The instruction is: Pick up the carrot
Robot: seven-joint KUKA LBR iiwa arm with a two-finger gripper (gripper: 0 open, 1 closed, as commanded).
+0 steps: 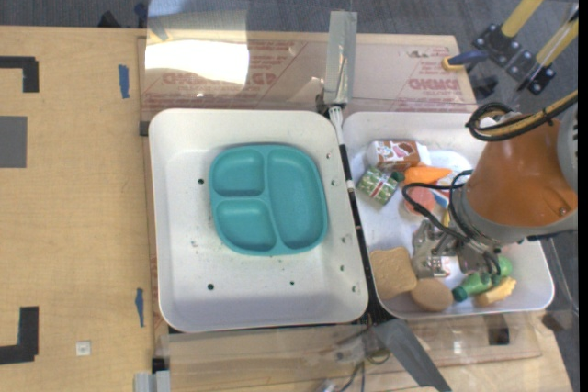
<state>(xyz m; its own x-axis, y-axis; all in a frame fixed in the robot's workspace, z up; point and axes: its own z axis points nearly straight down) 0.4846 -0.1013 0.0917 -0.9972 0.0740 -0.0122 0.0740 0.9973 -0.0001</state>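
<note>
We see two white bins side by side on the counter (73, 197). The left bin (175, 197) holds a teal plate (269, 198) with three parts. The right bin (537, 280) is full of toy food. The carrot (427, 174) lies near the top of that bin, just beside a small brown box (397, 152) and a green can (378, 184). The arm (514, 179) with its orange band hangs over the bin. The pincer (436, 254) is low in the bin, near a tan bread slice (393, 272). It is well below the carrot. We cannot tell how the pincer is set.
</note>
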